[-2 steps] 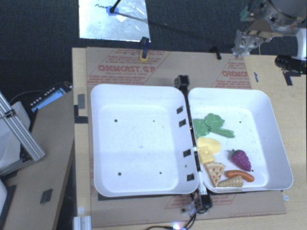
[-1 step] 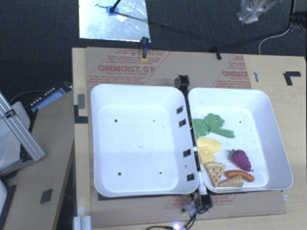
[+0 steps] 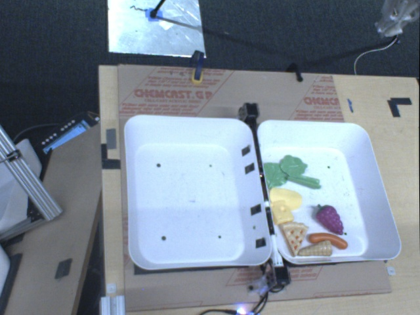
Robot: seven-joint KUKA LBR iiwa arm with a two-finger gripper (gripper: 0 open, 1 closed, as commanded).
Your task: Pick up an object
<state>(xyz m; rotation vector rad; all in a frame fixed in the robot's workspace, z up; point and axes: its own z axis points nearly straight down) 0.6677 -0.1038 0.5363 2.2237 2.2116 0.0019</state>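
Note:
Several toy foods lie in the left and front part of the right bin [image 3: 367, 176]. A green leafy piece [image 3: 290, 169] lies nearest the divider. Below it sits a yellow cheese wedge [image 3: 284, 204]. A purple grape bunch [image 3: 330, 218] lies to the right of the cheese. At the front are a pizza slice [image 3: 293, 235], an orange sausage [image 3: 329, 240] and a tan ridged piece [image 3: 315, 249]. My gripper [image 3: 396, 13] hangs at the far top right corner, well off the bench and far from every object, small and blurred.
The left bin [image 3: 190, 189] adjoins the right one along a clipped divider [image 3: 258, 189]. Both rest on a cardboard sheet [image 3: 223, 87]. A yellow clamp [image 3: 197, 71] and a shiny panel [image 3: 156, 18] lie behind. A white cable [image 3: 367, 54] trails near the gripper.

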